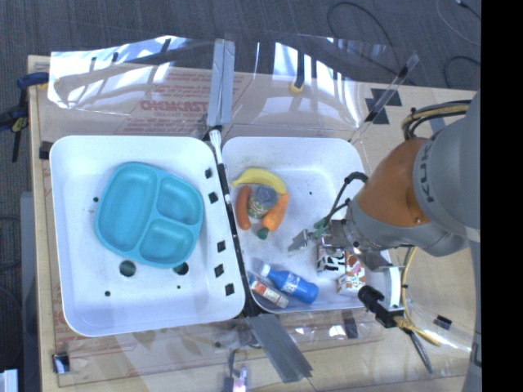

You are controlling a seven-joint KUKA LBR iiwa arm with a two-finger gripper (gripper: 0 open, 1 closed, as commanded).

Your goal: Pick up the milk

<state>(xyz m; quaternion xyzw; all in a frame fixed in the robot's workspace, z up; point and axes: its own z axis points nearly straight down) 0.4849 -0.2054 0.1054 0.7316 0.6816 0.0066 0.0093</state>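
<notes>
The milk [341, 269], a small white carton with black and red print, lies in the right bin [310, 160] near its front right corner. My gripper [320, 237] hangs low over the bin, just above and to the left of the carton, at the end of the grey arm with its orange band [391, 188]. The wrist covers part of the carton's far side. I cannot make out whether anything sits in the gripper.
In the right bin lie a banana [260, 177], a carrot [276, 211], a sausage [243, 208] and a blue bottle [292, 284]. The left bin [73, 300] holds a blue divided plate [149, 214]. A divider with black clips [221, 227] separates the bins.
</notes>
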